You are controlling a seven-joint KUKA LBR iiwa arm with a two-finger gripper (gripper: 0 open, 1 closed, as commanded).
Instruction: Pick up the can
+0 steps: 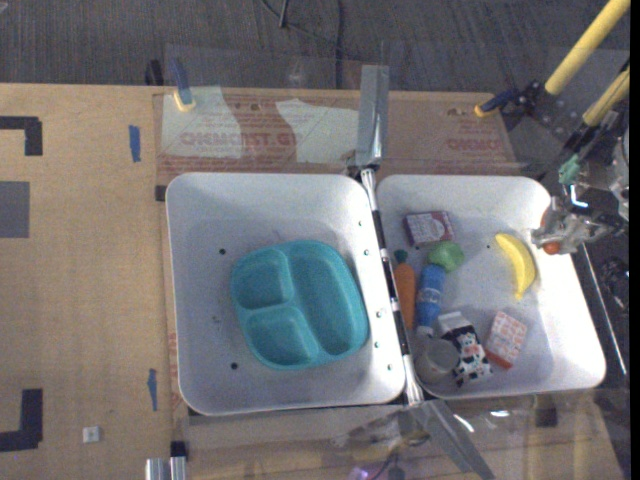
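Observation:
The can is a grey metal cylinder in the near left corner of the right bin. It touches a black-and-white cow-patterned carton on its right. My gripper hangs over the right rim of that bin, just right of a banana. It is well away from the can, which sits toward the front left of it. I see nothing between its fingers.
The right bin also holds a maroon box, a green ball, a carrot, a blue bottle and a pink packet. A teal divided plate lies in the left bin.

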